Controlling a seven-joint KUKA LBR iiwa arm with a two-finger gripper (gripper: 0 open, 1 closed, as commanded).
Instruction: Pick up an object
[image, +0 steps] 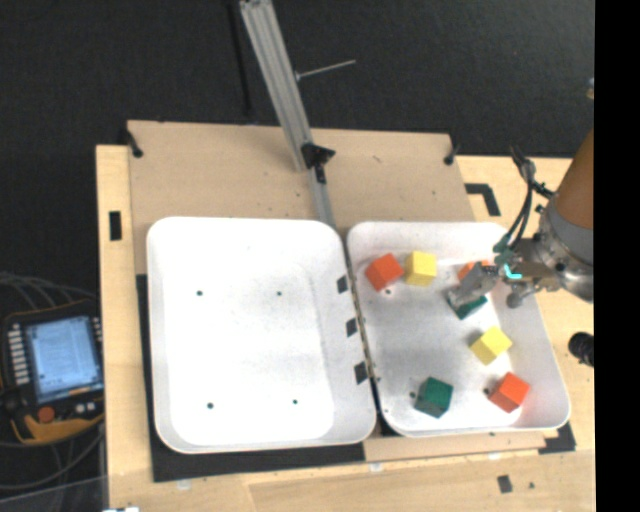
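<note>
L→R, all rel. to the pincer (478, 293):

- Left bin (160, 330) far left of it, no objs seen in it.
- Orange cube (383, 271) left of pincer, slightly up, near the divider. Yellow cube (422, 267) just right of that, closer to pincer but apart.
- Green cube (434, 396) below and a bit left, well apart, near front wall of the right bin (535, 415).
- Pincer itself is low in the upper right of the right bin, over a teal block (467, 307). Can't tell if it's open or closed, or whether the teal block is gripped – too blurred. Some orange peeks just above it, unclear what.
- 2nd yellow cube (491, 345) just below pincer; another orange cube (509, 391) lower right.

Step, my read: at grasp point on the teal block, not lifted yet. Next needs a firm close then straight lift; the near yellow cube could get nudged.
</note>
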